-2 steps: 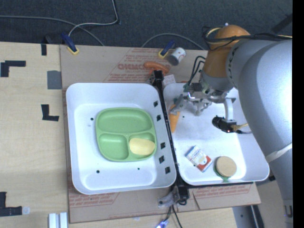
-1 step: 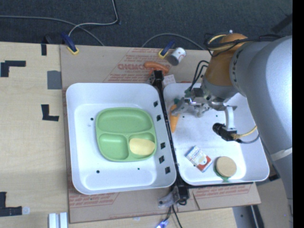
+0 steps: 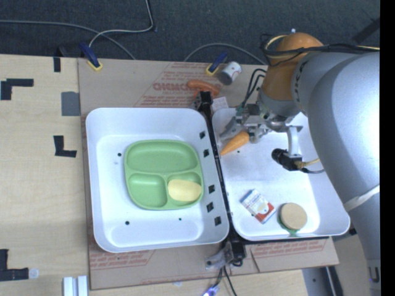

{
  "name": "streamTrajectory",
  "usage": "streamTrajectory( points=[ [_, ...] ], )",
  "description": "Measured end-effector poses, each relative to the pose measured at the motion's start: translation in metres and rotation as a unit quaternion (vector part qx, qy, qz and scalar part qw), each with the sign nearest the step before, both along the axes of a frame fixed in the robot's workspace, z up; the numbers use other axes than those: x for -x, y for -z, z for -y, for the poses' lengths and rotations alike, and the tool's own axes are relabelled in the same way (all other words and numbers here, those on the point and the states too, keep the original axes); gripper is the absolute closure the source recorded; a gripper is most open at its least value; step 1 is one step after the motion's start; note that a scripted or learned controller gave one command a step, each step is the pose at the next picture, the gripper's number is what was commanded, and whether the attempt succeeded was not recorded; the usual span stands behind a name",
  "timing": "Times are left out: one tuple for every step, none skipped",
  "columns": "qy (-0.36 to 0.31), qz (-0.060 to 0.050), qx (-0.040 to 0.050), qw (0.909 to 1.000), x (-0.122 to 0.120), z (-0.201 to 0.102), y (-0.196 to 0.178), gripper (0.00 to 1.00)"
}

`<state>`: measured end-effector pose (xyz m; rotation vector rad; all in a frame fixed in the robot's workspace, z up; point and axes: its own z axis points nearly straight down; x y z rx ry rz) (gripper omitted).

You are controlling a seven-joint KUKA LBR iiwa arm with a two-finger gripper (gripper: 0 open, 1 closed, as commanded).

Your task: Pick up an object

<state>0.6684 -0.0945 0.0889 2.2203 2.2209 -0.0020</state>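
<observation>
Looking down at a slant, two shallow white bins are seen side by side on the counter [image 3: 123, 82].

Left bin [image 3: 102, 184]: a green divided plate [image 3: 162, 159] is held near its middle; a pale yellow rounded piece [image 3: 184, 190], perhaps a toy food, lies in the plate's lower right compartment.

Right bin [image 3: 321, 208]: an orange carrot-shaped object [image 3: 234, 144] lies tilted at the upper left, close to the shared wall; a small white packet with red and blue print [image 3: 258, 205] and a round tan disc with a green edge [image 3: 293, 216] are found near the front rim, just beside each other.

Gripper [image 3: 250, 123]: it is lowered over the upper left of the right bin, just above the carrot-shaped object and seemingly touching its thick end.

Jaws: their state cannot be told, since the metal parts are blurred together and seen from above.

Arm [image 3: 336, 97]: the grey body is cut off at the right edge, and the bin's right rim is hidden beneath it.

Behind the bins: an orange elongated item [image 3: 203, 86] and a small grey cylinder [image 3: 229, 73] rest on the counter; both are too small to be identified further.

Task's thing: the carrot-shaped object remains on the floor of the right bin, beneath the gripper.
</observation>
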Motion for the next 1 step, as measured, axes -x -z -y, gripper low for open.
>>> streamTrajectory(
  points=[
    [0.000, -0.001, 0.0002, 1.0000, 0.0005, -0.0004, -0.0089, 1.00]
  ],
)
